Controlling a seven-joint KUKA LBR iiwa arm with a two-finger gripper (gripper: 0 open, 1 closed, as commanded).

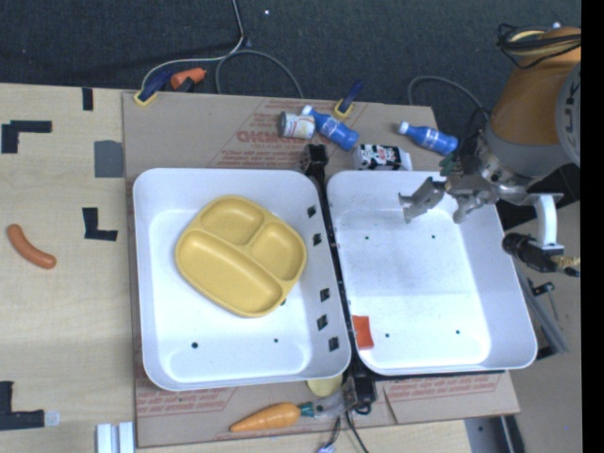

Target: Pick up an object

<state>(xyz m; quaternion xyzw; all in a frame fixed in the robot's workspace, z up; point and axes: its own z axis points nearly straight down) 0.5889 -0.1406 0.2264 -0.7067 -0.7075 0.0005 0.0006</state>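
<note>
A yellow divided plate (242,253) lies in the left bin (160,347), slightly tilted toward the upper left. A small orange-red block (361,330) rests in the right bin (491,347) near its front left corner. My gripper (442,203) hangs over the back of the right bin, far from both things. Its two grey fingers (419,200) are spread apart with nothing between them. The grey arm with its orange band comes in from the right.
Behind the bins on the cardboard lie two blue bottles (338,130) (429,139), a small white can (294,125) and a black-and-white box (382,157). A toy carrot (266,417) lies in front of the bins. A sausage (31,246) sits on the bench at far left.
</note>
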